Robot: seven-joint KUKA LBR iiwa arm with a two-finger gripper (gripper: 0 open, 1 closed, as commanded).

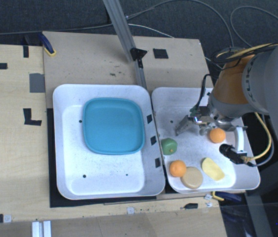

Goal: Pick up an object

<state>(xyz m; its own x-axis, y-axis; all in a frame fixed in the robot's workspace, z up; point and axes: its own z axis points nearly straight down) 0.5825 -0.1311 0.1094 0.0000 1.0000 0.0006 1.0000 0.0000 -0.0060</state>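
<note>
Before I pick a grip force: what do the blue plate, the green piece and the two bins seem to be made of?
Blue plate: probably plastic, one even colour, dull sheen, rounded moulded corners.
Green piece: probably plastic or foam play food, matte; too small to be sure.
Left bin and right bin: likely thin white plastic, scuffed and speckled, with rolled rims.

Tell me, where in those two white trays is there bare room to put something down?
Left bin: bare floor below the blue plate. Right bin: bare back corner, above the green ball. Crowded: its front, holding an orange ball, tan disc, yellow piece, and gripper.
</note>
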